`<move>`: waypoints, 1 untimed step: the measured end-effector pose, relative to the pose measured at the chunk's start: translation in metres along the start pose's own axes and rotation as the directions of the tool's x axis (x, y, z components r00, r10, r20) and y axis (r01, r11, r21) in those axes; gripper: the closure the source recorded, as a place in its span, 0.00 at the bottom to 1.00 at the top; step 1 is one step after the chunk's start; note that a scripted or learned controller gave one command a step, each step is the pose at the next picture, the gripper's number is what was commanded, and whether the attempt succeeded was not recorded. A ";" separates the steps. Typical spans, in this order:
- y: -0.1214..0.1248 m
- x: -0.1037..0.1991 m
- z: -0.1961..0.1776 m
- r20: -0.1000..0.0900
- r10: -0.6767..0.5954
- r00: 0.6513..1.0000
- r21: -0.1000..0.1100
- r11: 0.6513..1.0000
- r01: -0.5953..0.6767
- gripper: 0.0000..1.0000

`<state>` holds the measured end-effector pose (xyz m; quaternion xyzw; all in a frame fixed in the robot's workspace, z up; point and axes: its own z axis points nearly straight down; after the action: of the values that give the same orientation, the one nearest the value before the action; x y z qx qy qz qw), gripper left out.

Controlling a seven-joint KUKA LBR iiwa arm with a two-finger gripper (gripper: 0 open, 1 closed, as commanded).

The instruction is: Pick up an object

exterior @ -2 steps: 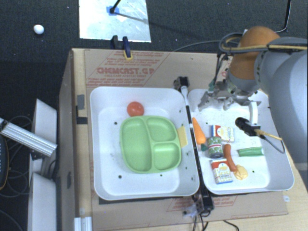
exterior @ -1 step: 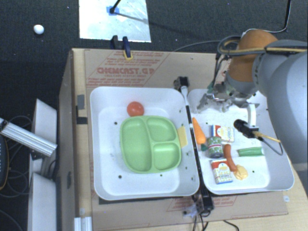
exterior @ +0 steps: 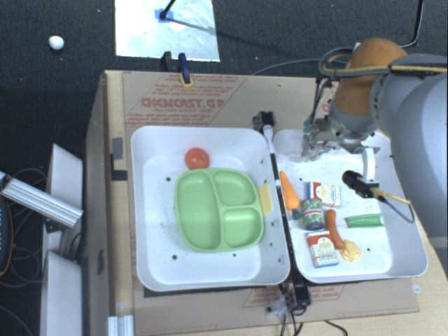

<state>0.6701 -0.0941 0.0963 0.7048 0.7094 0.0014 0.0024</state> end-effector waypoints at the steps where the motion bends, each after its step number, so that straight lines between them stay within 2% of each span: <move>1: 0.000 0.000 0.000 0.000 0.000 1.000 0.000 1.000 0.000 0.00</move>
<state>0.6700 -0.0941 0.0962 0.7048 0.7094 0.0013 0.0023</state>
